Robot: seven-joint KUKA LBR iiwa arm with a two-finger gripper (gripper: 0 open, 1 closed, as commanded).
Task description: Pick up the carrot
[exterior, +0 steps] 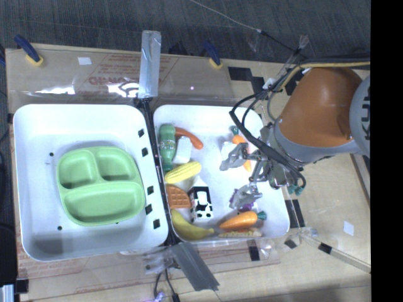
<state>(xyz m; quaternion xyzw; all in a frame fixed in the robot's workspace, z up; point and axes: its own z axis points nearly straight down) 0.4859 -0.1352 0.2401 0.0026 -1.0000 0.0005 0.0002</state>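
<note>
Gripper (242,180) hangs open over the right bin (214,115), empty; it should drop squarely astride the carrot (239,221) below it.

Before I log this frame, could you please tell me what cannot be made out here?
- Gripper: in the camera view its shape is too blurred and glinting to tell whether it grips anything.
- Carrot: its leafy end is too small to read clearly.
- Small orange item by the wrist: partly hidden behind cables, so unidentifiable.
- Right bin: its right wall is covered by the arm.
</note>
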